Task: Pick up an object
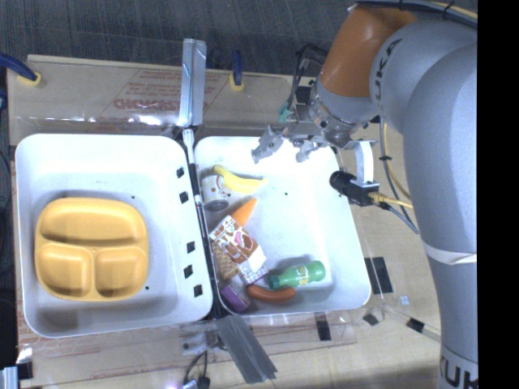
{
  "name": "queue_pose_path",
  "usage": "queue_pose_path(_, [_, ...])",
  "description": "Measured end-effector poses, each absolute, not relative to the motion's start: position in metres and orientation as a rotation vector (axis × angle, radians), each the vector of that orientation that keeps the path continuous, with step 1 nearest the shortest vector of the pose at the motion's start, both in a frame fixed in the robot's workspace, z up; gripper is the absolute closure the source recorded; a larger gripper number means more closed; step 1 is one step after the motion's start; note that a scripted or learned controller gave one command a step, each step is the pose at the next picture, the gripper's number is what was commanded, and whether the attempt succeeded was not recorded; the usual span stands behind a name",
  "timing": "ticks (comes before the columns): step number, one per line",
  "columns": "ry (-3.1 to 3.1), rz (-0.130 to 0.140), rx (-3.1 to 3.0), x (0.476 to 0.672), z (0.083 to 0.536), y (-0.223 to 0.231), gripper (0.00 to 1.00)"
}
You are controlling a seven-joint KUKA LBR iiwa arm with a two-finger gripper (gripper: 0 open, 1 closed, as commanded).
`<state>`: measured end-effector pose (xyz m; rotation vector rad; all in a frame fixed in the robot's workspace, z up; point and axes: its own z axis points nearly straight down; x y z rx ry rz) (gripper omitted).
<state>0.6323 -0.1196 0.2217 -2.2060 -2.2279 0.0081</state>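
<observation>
Banana lying in the far-left part of the right bin, long axis running left to right, gently curved, yellow, pale at the right tip. Just beside it on the left, a small round tin against the bin's left wall. Just nearer, a carrot, orange, slanting from far-right down to near-left. Nearer again, a snack packet, brown, white and red, long axis running far-left to near-right. At the near wall, a green bottle lying on its side, cap end to the right, long axis left to right; touching its near side, a red-brown sausage; left of that, a purple object, too small to identify. Left bin holding a yellow compartment tray, one long compartment on the far side, two smaller ones on the near side. Gripper hovering above the far edge of the right bin, just right of and beyond the banana, fingers spread apart, nothing between them. Grey arm with orange band reaching in from the right.
</observation>
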Motion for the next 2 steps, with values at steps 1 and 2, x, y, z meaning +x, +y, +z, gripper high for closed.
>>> queue_pose_path(1, [-2.307, 0.003, -2.135, 0.604, 0.120, -0.099, 0.00])
queue_pose_path(2, [-2.159, 0.003, -2.306, 0.562, 0.096, -0.105, 0.00])
